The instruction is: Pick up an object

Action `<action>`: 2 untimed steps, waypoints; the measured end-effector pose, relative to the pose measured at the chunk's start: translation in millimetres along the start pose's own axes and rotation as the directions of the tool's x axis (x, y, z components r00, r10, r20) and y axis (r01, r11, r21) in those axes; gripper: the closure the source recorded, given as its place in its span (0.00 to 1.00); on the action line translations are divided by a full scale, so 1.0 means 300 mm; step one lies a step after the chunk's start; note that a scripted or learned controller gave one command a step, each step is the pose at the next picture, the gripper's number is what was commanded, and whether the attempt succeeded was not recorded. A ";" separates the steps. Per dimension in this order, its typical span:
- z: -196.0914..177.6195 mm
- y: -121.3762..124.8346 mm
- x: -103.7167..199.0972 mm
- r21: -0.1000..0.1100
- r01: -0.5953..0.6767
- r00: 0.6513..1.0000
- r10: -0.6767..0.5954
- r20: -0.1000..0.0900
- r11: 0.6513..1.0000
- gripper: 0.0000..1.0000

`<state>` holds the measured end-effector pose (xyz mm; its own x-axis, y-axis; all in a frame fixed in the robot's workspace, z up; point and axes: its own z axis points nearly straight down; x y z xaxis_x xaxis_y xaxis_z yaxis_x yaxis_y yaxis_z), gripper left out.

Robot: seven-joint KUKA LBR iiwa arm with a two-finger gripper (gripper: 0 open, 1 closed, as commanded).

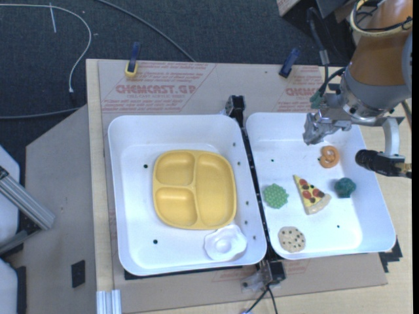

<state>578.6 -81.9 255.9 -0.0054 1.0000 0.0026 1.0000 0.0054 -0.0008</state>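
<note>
The right bin (275,133) holds several toy foods: an orange pretzel (328,156), a pizza slice (310,194), a light green lettuce piece (275,195), a dark green broccoli (345,187) and a chocolate-chip cookie (291,239). My gripper (316,134) hangs over the far part of this bin, just up and left of the pretzel. Nothing shows between its fingers. The arm's grey and orange wrist (380,51) rises behind it at the upper right.
The left bin (131,136) carries a yellow divided plate (194,189) and a white fried-egg toy (224,243) at its near right corner. Blue clamps (133,59) (289,63) hold the board's far edge. A black part (383,162) juts in at the right.
</note>
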 end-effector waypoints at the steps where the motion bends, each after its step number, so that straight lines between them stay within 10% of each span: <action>1: 0.032 0.009 0.147 0.002 -0.001 1.000 0.001 0.000 1.000 1.00; 2: 0.038 0.015 0.291 0.002 -0.001 1.000 0.001 0.001 1.000 1.00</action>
<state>582.7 5.3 244.7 -0.0044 1.0000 0.0019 1.0000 0.0044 -0.0027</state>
